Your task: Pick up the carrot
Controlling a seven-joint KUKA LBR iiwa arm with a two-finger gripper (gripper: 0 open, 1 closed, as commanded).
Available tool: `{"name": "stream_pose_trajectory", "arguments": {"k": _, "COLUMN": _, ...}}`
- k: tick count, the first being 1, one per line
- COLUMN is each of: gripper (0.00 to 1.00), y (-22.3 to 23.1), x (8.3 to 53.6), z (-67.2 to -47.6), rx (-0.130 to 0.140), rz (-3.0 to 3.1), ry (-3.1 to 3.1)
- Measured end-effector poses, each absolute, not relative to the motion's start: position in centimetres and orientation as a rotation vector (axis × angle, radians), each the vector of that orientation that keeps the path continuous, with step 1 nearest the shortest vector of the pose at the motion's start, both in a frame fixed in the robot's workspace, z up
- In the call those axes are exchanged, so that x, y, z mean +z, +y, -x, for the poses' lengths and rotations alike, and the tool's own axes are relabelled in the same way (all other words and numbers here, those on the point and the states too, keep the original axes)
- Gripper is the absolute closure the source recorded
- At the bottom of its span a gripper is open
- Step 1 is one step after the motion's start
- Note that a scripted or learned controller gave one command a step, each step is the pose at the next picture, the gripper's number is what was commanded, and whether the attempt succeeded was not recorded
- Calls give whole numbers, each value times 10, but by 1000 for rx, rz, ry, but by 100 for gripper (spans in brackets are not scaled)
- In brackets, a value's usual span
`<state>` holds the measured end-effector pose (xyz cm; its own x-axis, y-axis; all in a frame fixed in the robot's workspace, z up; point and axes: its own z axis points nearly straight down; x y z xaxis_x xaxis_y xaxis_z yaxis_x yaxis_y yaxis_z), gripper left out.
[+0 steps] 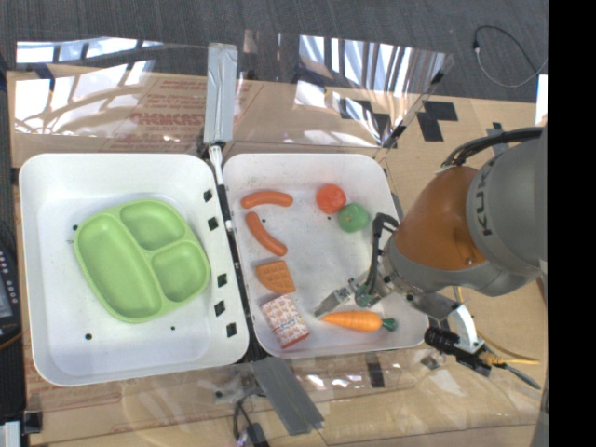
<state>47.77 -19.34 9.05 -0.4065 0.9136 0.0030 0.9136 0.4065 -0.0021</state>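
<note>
In the camera view, the carrot (353,321) lies near the front edge of the right bin (307,170), leafy end toward the arm. The gripper (358,295) hovers just above it; its jaws stand spread, holding nothing. Best to descend straight, straddling the carrot's thick middle crosswise, then close.

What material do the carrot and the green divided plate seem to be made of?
Carrot: probably moulded plastic, a toy, judging by its smooth, even orange body and plain green cap. Green divided plate: likely plastic too, with one uniform light green colour, rounded moulded compartments and a soft sheen.
</note>
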Motion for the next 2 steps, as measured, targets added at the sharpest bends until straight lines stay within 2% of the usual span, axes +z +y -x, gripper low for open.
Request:
{"name": "stream_pose_trajectory", "arguments": {"k": 1, "gripper": 0, "y": -195, "x": 91, "z": -479, "rx": -3, "rz": 2267, "ry": -2177}}
{"name": "stream_pose_trajectory", "arguments": {"k": 2, "gripper": 0, "y": -190, "x": 90, "z": -478, "rx": 3, "rz": 1939, "ry": -2470}}
